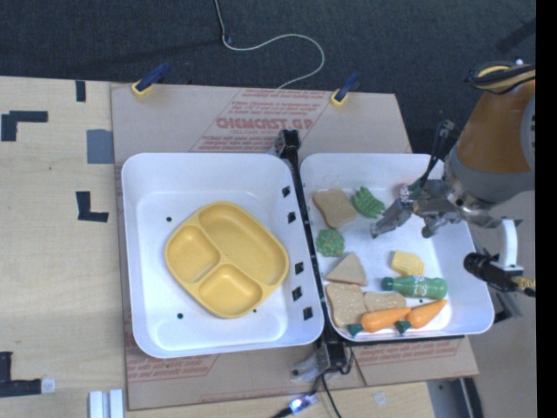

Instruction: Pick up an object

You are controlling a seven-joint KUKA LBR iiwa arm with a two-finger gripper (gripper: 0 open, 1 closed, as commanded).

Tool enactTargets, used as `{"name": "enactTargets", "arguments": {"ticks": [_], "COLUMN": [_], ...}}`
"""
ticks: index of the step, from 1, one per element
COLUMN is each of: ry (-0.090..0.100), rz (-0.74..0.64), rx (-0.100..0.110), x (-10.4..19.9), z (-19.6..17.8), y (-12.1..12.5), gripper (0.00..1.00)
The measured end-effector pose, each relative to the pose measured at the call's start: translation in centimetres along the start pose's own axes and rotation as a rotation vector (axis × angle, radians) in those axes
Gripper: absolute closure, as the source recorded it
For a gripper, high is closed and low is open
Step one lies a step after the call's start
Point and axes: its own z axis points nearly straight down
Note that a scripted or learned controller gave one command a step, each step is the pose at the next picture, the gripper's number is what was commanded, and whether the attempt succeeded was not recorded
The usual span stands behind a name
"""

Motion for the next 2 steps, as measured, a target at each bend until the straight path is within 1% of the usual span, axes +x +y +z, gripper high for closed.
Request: {"name": "enactTargets", "arguments": {"ticks": [1, 2], "ry": [-0.002, -0.002], "rz": [-0.003, -0.004], "rx": [-0.012, -0.008], "x": [0.0, 0.6], "z": [-0.6, 4.8], "y": [0.3, 1.1], "gripper": [0.0, 0.0]}}
